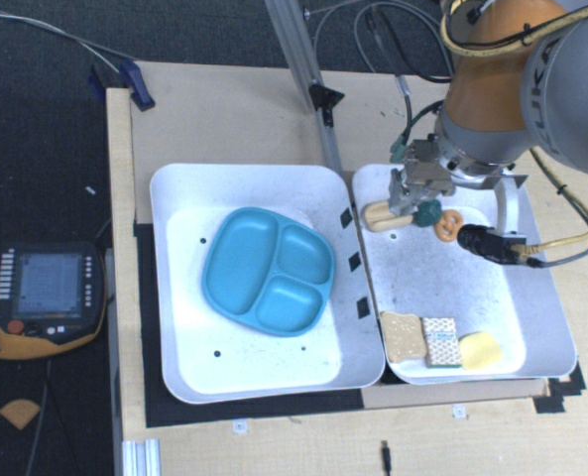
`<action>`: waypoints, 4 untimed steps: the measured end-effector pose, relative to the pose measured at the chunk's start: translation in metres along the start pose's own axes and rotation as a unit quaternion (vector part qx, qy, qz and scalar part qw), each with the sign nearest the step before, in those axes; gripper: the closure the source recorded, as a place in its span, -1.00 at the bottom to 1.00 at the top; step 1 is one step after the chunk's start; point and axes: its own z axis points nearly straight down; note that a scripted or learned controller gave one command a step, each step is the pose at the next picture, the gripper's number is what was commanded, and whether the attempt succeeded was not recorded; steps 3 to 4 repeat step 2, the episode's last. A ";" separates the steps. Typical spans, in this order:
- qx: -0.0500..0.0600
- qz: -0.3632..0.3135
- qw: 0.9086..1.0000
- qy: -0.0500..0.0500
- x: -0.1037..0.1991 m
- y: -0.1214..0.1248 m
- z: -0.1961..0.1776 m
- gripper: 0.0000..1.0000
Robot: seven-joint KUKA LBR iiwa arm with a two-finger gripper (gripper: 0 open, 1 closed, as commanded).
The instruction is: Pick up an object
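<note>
Gripper [410, 198] is down low in the right bin [462, 286], at that bin's far end, close to its view-left wall. Whether it is spread or closed, there is no telling from this angle, and nothing can be seen pinched in it. Right under its tip lies a tan roll [381, 217], stretched crosswise against the bin's view-left wall, with the gripper over its inner end. Just beside it, toward the middle of the bin, there's a small teal piece [429, 211], and next to that an orange ring [448, 227]. The grey arm [497, 58] with its orange band looms over the bin's far edge.

At the near edge of the right bin, three things sit in a row: a speckled tan sponge [403, 336], a checkered block [439, 341] touching it, then a yellow lump [480, 349]. View-left of the right bin, the left bin [184, 296] holds a blue divided plate [269, 269].
</note>
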 end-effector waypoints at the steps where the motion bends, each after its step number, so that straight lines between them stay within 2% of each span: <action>1: 0.000 0.000 1.000 0.000 0.051 0.013 -0.008 1.00; 2: 0.000 0.000 1.000 0.000 0.109 0.022 -0.002 1.00; 4: 0.000 0.000 1.000 0.000 0.109 0.022 -0.002 1.00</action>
